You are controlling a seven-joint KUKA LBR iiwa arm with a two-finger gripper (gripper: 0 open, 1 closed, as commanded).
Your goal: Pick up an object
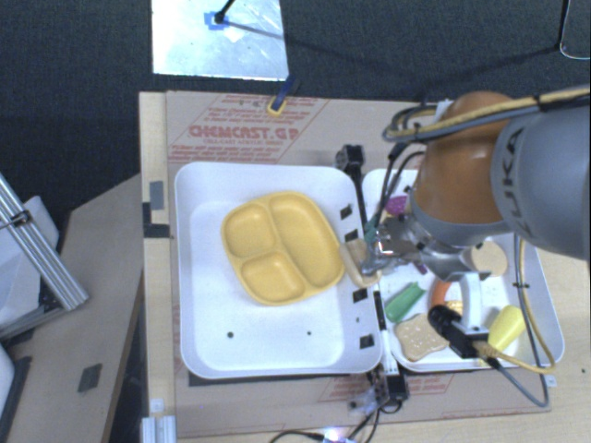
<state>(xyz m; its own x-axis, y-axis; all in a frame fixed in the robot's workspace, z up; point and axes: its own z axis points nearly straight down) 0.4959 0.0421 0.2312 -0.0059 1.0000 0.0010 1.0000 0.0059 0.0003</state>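
End effector [374, 264] hangs over the right bin [545, 326].

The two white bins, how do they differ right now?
The left bin lies fully open to view and holds a yellow divided plate; the right bin is largely covered by the arm. The left bin holds one large item; the right bin holds several small ones, among them a green piece, a toast-like piece and a yellow piece. Both are shallow, white and sit side by side.
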